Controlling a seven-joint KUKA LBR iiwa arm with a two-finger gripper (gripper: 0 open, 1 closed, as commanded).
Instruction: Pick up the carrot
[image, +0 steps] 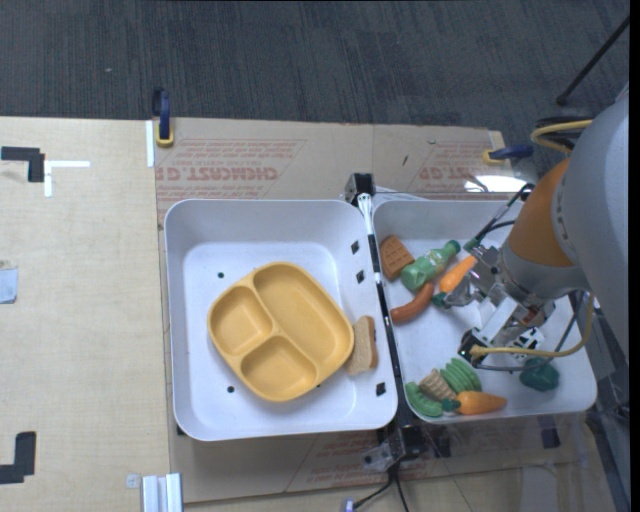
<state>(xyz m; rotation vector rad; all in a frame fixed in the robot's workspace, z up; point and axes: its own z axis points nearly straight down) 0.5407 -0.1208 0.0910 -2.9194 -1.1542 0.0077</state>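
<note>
Orange carrot (456, 273) just beside gripper (481, 279)

The arm (600, 190) is smooth grey with an orange band (540, 225) above the wrist, and yellow and black cables (530, 350) loop behind its jaws.

Illumination bright and even, from overhead — soft, short shadows inside the white bins (180, 330). Glare patch on the cardboard (497, 183) at upper right. Arm (600, 190) slightly blurred — remainder in focus
</note>
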